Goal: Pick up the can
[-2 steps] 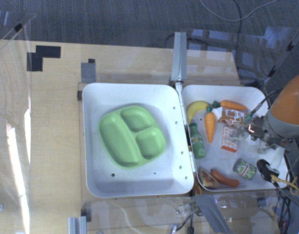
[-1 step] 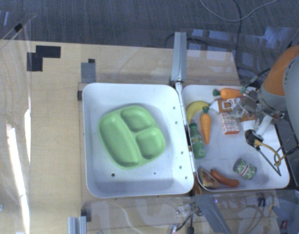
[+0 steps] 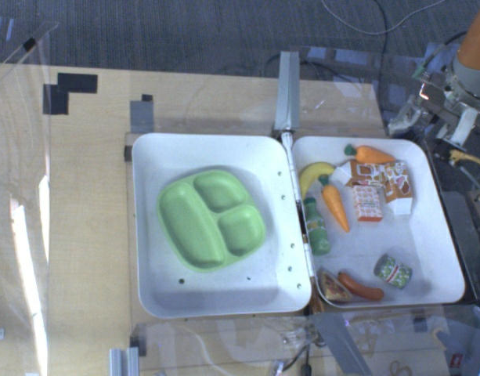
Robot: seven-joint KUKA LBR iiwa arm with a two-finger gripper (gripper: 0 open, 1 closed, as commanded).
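Observation:
The can [image 3: 393, 271] is small, with a green, white and red label. It lies on its side near the front right corner of the right bin [image 3: 447, 245]. My gripper [image 3: 445, 114] hangs beyond that bin's far right corner, outside its rim and well away from the can. The arm's orange band [image 3: 476, 41] shows at the top right edge. Nothing is seen in the gripper.
The right bin also holds a banana [image 3: 313, 174], two carrots [image 3: 335, 207] [image 3: 373, 155], snack boxes [image 3: 368, 203] [image 3: 395, 180], a green bottle [image 3: 316, 230], and a sausage [image 3: 362, 287] just left of the can. A green divided plate [image 3: 212, 218] sits in the left bin [image 3: 149, 280].

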